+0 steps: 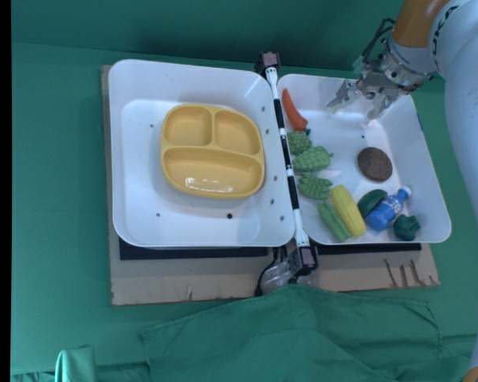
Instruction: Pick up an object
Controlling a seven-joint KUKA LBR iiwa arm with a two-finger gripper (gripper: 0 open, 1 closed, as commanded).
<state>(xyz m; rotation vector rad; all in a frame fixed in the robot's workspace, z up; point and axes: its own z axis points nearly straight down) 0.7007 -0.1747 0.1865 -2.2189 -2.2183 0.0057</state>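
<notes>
My gripper hangs over the far end of the right bin, fingers spread open with nothing between them. Below it in that bin lie a brown round patty, a blue bottle, a yellow corn cob, a dark green cucumber, a small dark green piece, an orange carrot by the divider, and several bumpy green vegetables. The patty is the closest item, a little nearer the camera than the fingers.
The left bin holds a yellow divided plate. A black-and-white divider bar runs between the bins. Both bins rest on cardboard over green cloth, and the far half of the right bin's floor is bare white.
</notes>
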